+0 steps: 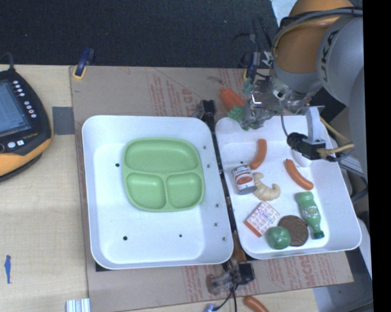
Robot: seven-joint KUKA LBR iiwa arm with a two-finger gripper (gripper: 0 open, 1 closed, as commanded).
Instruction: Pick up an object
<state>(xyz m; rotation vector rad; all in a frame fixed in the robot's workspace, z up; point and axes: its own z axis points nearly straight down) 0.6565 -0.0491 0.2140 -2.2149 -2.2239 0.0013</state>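
**Arm poised over the far corner of the right bin**

A pale wooden bench (38, 241) carried a sheet of brown cardboard (148, 90), and on that sat two shallow white bins side by side. The left bin (109, 241) held a green divided plate (163, 173). A teach pendant (15, 123) lay at the bench's left edge, and dark flooring ran behind.

The grey arm (336, 45), with its orange band, reached in from the right and bent down toward the far-left corner of the right bin (342, 243). The gripper (253, 118) hung at that corner, near the rim; how wide it stood could not be told.

The bin's objects lay nearer the camera: a sausage (259, 153) just below the gripper, a second sausage (298, 174) to its right, a small can (244, 178), a croissant (267, 191), a red-and-white packet (262, 217), a green ball (278, 237), a brown disc (294, 230) and a green bottle (309, 212). None was touching the gripper
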